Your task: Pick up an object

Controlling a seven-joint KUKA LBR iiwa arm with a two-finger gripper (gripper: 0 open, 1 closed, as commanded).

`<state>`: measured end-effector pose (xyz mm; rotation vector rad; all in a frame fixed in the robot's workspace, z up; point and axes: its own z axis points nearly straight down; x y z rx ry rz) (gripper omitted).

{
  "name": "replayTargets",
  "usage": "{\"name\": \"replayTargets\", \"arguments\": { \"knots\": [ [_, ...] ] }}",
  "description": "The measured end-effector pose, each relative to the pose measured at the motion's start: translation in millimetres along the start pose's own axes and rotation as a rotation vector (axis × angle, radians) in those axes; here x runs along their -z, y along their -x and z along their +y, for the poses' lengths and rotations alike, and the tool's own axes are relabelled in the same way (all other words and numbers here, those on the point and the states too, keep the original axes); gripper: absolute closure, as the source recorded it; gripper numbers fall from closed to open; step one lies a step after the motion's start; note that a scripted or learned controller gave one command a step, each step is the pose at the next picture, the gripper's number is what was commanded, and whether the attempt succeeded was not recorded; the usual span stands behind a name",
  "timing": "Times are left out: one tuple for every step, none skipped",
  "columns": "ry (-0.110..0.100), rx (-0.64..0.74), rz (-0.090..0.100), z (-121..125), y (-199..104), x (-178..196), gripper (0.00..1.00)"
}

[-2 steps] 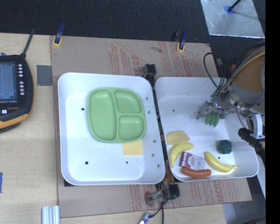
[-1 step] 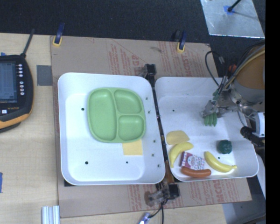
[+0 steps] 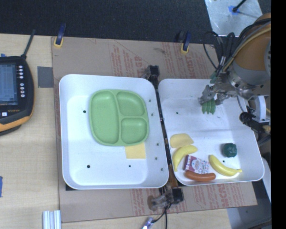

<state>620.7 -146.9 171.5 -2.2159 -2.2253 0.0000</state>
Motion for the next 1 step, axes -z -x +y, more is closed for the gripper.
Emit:
{"name": "replayTargets", "arguments": {
  "knots": [
    [-0.002, 0.000, 0.001, 12.8, -86.0, 48.7, 1.00]
  ]
}}
